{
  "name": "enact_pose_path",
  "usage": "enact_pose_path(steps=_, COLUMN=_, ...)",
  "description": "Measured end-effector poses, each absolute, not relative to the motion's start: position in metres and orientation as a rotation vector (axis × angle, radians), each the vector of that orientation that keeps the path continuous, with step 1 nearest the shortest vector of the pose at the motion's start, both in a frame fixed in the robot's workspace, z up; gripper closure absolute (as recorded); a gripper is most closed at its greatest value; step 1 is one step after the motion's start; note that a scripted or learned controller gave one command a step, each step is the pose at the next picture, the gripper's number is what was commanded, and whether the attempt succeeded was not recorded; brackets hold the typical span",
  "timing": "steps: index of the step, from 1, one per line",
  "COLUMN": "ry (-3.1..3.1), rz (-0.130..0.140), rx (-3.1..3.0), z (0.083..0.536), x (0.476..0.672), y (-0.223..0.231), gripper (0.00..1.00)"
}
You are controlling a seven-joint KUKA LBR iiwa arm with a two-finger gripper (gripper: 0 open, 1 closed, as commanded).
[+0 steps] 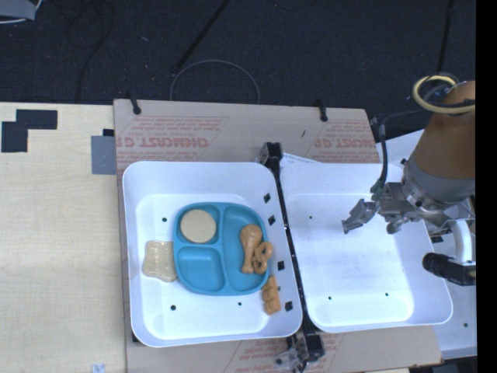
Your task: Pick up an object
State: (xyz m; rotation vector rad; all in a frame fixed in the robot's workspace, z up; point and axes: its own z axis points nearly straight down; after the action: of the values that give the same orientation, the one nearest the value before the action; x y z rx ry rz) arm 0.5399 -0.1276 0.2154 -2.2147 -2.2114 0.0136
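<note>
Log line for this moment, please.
phase: approach | tool: over right bin, holding nothing | blue tray: left bin, food pieces untouched

Tray [203, 274] in left bin [144, 200], food on tray

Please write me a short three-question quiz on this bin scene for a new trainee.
1. True or false: the blue three-compartment plastic tray lies in the right white bin.
2. Which item fills the tray's upper-left compartment? A) round tan disc B) brown pretzel-like piece C) pale flat slab
3. Fill in: the two-finger gripper is over the ____ bin.

Key: 1 false, it lies in the left white bin. 2 A. 3 right.
</note>
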Motion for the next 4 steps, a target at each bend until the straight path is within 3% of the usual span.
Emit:
enact_pose_path(steps=1, ry=-2.221, rz=0.002, rx=-2.220, z=0.222, x=0.543, y=-0.128, gripper=0.00)
enact_pose_path(steps=4, ry=-2.218, rz=0.004, rx=-2.220, z=0.086, x=0.541, y=-0.109, gripper=0.00)
